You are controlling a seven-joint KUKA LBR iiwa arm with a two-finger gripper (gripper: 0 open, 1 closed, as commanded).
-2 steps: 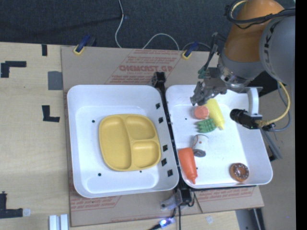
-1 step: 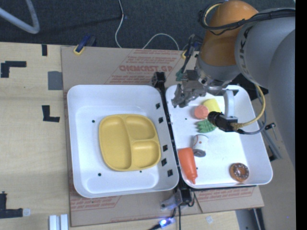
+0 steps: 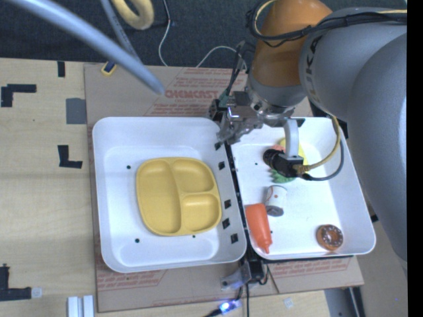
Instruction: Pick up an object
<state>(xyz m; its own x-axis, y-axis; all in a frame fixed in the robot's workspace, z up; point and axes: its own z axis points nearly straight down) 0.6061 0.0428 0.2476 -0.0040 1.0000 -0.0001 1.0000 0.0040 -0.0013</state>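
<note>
In the left bin (image 3: 109, 177) you have the yellow divided plate (image 3: 177, 195). It lies flat and broad, which looks poor for pinching from above, so I would pass it by. Your end effector (image 3: 228, 123) hangs over the far end of the wall where the two bins meet, and you cannot tell from here whether it is wide or narrow. Bring it toward the near side and into the right bin (image 3: 310, 207). The orange carrot (image 3: 259, 226) lies close to that shared wall, so close across its narrow width and keep clear of the rim. The small grey-and-white piece (image 3: 274, 200) sits just beside the carrot. The doughnut (image 3: 329, 236), alone near the right corner, looks the easier target.
</note>
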